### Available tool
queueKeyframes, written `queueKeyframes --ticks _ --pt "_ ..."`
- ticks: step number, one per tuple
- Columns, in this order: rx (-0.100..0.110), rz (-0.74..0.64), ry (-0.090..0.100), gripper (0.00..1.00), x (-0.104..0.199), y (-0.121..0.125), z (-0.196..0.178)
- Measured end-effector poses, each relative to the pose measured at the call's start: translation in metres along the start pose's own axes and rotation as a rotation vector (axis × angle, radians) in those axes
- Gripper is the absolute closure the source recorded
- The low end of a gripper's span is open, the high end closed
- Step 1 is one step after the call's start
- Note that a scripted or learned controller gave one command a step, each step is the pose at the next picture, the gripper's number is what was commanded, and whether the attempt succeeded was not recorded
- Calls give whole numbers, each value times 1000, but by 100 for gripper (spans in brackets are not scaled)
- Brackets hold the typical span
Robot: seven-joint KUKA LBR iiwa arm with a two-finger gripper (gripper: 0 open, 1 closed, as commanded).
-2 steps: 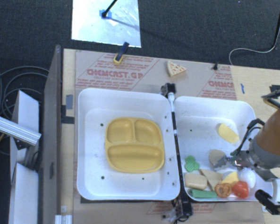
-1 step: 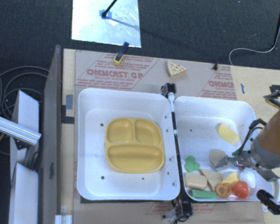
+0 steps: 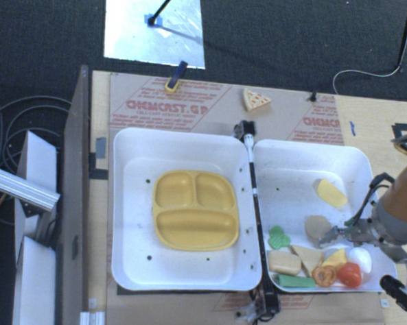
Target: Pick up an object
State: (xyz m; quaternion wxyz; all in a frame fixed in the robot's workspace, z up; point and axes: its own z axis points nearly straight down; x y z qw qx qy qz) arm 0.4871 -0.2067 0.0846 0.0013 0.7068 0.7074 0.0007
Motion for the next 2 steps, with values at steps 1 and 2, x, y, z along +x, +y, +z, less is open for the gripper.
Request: queueKeyframes --ticks 1,2 --pt "0 0 1 0 1 0 0" --pt "0 0 1 0 1 0 0"
